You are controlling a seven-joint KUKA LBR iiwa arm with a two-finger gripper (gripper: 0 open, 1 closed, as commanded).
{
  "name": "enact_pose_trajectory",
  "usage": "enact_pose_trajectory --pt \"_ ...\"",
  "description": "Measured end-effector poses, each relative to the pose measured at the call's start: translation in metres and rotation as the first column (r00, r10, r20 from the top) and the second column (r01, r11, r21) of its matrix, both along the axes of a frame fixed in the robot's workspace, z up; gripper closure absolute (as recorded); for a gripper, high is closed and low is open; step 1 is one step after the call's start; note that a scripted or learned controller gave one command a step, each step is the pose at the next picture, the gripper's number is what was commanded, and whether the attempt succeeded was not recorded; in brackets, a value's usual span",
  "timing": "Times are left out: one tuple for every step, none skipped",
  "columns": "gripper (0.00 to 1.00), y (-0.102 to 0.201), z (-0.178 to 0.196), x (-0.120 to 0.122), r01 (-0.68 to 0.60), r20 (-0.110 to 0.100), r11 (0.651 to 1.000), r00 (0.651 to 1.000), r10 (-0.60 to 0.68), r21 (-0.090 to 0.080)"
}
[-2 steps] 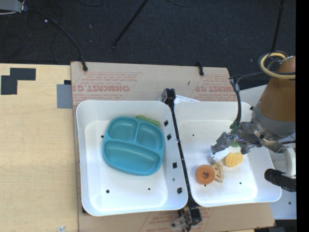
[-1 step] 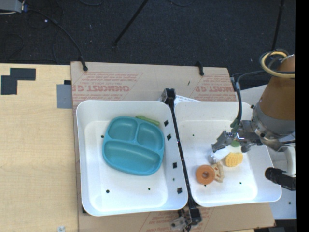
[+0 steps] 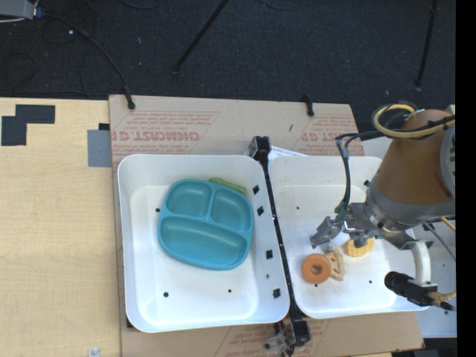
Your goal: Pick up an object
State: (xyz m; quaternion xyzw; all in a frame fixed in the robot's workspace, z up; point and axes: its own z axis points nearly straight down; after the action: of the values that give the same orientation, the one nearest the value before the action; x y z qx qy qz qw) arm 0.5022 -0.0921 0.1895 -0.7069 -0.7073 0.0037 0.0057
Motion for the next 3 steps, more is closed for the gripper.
enact_pose_trajectory --pt "0.0 0.002 -0.048 -0.008 0.001 0.0 1.0 1.0 -0.001 0.0" --pt "0.0 0.0 -0.099 -0.006 0.003 0.014 1.0 1.0 -0.003 -0.008" --pt "1.0 -0.003 -0.085 -0.003 0.009 0.02 1.0 1.0 -0.008 -0.01"
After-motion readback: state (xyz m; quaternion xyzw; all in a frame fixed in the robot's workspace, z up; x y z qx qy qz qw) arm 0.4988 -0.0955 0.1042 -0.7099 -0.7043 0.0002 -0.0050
